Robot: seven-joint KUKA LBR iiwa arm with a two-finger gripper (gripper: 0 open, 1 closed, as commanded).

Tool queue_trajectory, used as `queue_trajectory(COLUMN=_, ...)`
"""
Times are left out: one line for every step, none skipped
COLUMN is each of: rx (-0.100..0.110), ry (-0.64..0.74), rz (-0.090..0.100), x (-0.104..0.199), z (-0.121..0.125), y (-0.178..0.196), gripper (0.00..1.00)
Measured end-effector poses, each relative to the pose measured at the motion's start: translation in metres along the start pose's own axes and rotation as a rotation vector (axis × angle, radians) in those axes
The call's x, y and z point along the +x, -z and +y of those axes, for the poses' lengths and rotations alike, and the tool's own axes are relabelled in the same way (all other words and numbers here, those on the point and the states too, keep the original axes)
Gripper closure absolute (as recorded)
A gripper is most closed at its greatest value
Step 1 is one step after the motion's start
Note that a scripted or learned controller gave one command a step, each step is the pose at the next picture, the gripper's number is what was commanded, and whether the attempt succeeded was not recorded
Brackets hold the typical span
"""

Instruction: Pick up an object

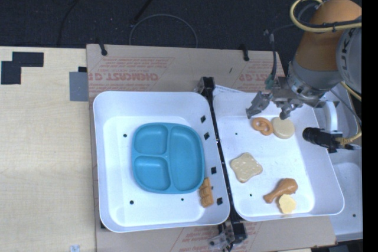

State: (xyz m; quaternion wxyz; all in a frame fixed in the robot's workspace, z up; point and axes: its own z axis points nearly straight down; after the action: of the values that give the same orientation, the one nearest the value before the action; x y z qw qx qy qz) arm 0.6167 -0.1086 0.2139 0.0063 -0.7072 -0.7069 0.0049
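Right, gripper (275,104) sits over the far part of the right bin (331,198), fingers spread w/ nothing between them. Closest candidates lie just on the near side of the fingertips: orange ring (261,125) and, touching it on its right, a pale round piece (283,128). So the pick turns on a short drop toward the near side; ring is slightly left of gripper centre, round piece slightly right. Further off, nearer the front: toast slice (245,167), drumstick (281,189) w/ long axis slanting left-near to right-far, yellow piece (287,204). Left bin (112,209) holds blue divided plate (168,157) and a small orange item (206,192).
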Motion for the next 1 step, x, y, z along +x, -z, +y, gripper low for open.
queue_trajectory(rx=-0.013, ry=0.002, rz=-0.001, x=-0.0001, z=0.0025, y=0.0080, gripper=0.00)
